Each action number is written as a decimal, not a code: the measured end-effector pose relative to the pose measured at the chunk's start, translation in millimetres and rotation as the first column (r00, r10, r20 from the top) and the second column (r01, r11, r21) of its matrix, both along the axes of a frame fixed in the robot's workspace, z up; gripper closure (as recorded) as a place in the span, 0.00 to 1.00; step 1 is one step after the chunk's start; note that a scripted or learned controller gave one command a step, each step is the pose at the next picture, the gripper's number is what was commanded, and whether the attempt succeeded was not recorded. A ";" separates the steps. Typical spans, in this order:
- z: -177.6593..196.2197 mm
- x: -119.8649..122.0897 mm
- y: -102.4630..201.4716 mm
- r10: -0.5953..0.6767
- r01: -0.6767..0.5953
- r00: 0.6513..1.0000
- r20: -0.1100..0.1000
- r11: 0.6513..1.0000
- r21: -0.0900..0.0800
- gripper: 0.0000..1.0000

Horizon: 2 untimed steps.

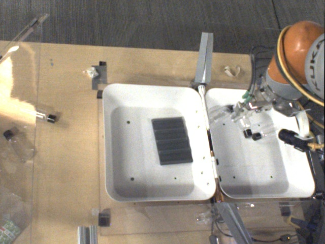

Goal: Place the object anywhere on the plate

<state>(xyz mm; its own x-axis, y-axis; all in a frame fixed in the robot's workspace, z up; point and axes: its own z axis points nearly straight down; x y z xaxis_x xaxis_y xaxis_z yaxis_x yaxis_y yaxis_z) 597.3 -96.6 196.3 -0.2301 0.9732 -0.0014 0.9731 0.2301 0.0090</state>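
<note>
The plate (172, 140) is a dark ribbed rectangle lying flat in the middle of the left bin (114, 151). My gripper (242, 115) hangs low over the upper part of the right bin (264, 184), well to the right of the plate and across the wall between the bins. A small dark piece (251, 134) shows just under the gripper. I cannot tell whether it is a loose object or part of the tool. Nothing lies on the plate.
The grey and orange arm (299, 50) comes in over the right bin's upper right corner. A black cable end (290, 137) hangs beside its right wall. A grey post (204, 57) stands behind the bins. Small parts (51, 118) lie on the bench at left.
</note>
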 end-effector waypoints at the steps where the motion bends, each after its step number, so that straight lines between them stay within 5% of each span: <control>1: -10.0 21.2 60.2 0.616 -0.616 0.788 -0.002 0.788 -0.005 1.00; 2: -9.6 23.5 141.8 0.742 -0.742 0.671 -0.001 0.671 -0.006 1.00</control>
<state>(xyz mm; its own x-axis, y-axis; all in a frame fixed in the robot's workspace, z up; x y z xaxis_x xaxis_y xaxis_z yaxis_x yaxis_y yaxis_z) 620.8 45.2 186.7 -0.8761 0.4821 -0.0070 0.4821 0.8761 0.0062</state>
